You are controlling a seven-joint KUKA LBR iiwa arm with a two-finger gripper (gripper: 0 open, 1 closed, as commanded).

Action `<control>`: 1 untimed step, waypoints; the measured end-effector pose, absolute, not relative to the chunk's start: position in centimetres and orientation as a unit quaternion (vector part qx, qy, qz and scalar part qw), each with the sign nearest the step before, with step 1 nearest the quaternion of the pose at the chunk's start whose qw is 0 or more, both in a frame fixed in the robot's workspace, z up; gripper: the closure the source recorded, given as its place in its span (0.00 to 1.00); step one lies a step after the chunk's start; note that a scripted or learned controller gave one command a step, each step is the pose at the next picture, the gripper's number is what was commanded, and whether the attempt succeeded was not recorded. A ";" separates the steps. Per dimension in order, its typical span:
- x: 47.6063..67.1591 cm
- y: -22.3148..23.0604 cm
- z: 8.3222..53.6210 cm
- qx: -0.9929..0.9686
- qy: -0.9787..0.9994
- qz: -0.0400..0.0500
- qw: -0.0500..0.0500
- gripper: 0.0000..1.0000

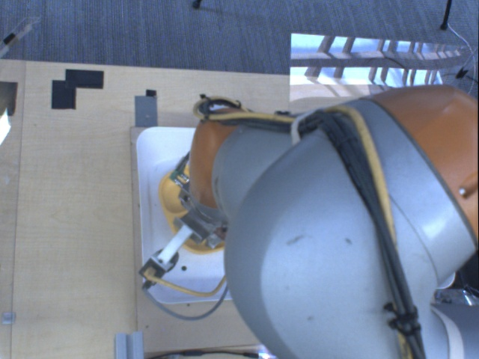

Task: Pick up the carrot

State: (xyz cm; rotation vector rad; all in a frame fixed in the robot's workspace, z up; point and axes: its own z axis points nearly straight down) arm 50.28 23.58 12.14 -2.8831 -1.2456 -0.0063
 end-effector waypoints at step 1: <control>49.7 23.5 9.5 -0.994 -0.106 -0.016 0.001 1.00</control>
